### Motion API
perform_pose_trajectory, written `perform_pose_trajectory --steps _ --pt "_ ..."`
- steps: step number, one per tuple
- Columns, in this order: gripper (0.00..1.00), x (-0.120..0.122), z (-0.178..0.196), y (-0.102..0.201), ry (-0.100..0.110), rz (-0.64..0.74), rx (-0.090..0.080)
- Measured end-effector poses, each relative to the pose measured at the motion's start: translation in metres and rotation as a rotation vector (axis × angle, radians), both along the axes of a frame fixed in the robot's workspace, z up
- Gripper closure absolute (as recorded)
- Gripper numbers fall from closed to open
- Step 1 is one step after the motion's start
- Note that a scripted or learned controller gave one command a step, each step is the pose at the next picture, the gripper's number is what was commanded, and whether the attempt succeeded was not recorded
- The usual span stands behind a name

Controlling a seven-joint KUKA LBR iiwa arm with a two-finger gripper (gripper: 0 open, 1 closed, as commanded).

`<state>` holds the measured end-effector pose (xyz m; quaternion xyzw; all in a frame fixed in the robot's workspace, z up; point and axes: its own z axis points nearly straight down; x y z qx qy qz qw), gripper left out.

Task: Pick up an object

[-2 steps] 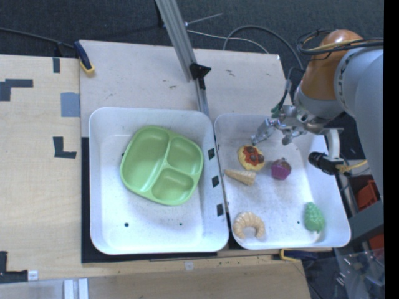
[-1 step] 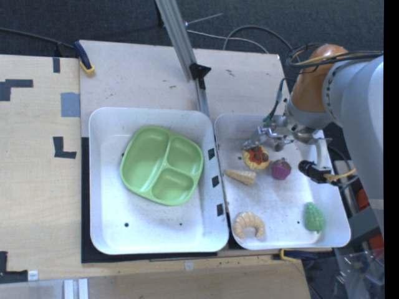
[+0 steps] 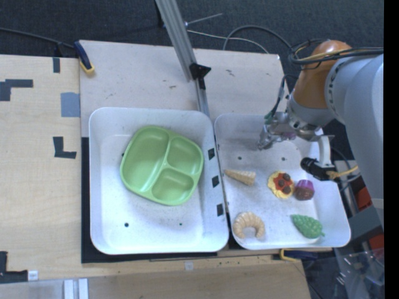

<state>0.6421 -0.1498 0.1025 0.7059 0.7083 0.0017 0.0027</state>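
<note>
The gripper point(image 3: 267, 141) hangs over the right bin point(image 3: 240, 129) near its far edge — whether it is open or closed I cannot tell. Below it lie a cone point(image 3: 240, 176), tart point(image 3: 281, 184), plum point(image 3: 304, 190), croissant point(image 3: 249, 225) and leaf point(image 3: 307, 225) (all apart). A green plate point(image 3: 162, 165) sits in the left bin point(image 3: 103, 185).

one fixed camera looks down at a slant from above the bench point(image 3: 37, 167), far enough to take in both white bins point(image 3: 100, 229), with the arm point(image 3: 355, 98) entering from the right.
</note>
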Motion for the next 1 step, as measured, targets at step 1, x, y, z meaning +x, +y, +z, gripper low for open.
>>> perform_pose_trajectory --steps 1 --pt "1.0 -0.0013 0.0428 -0.001 0.003 -0.002 0.001"
